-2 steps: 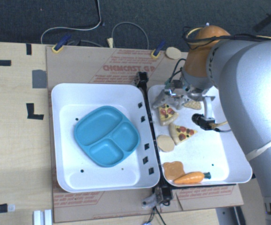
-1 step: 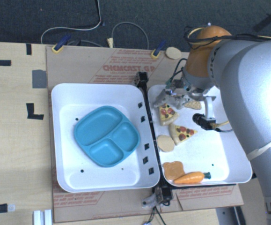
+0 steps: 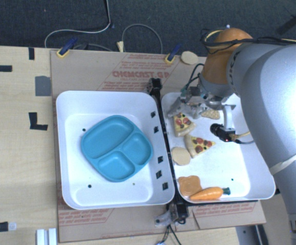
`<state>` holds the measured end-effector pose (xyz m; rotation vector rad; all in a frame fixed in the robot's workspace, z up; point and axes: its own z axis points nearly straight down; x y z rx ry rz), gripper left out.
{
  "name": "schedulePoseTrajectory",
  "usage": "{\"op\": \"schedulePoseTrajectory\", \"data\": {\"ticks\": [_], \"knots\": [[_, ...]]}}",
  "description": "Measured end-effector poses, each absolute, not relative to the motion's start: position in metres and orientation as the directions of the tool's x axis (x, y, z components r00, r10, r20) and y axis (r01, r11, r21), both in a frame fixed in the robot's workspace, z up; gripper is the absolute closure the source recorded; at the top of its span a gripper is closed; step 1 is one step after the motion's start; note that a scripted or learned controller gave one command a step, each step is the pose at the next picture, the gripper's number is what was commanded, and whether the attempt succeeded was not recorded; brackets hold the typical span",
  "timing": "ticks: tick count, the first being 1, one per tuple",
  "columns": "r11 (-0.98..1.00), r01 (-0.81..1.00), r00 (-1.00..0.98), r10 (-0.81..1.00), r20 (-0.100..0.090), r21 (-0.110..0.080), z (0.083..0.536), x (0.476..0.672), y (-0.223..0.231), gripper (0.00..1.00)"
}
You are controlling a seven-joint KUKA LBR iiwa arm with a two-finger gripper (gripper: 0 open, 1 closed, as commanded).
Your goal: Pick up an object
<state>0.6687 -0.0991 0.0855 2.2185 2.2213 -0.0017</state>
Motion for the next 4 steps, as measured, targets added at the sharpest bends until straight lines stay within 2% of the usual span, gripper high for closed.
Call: {"op": "schedulePoseTrajectory", "data": {"ticks": [3, 4], "knots": [[0.0, 1.0, 0.0, 1.0, -0.005, -0.001, 0.0855, 0.6682, -0.0969, 0.0], [0.001, 1.0, -0.001, 1.0, -0.001, 0.001, 0.0856, 0.6688, -0.1007, 0.0]]}}
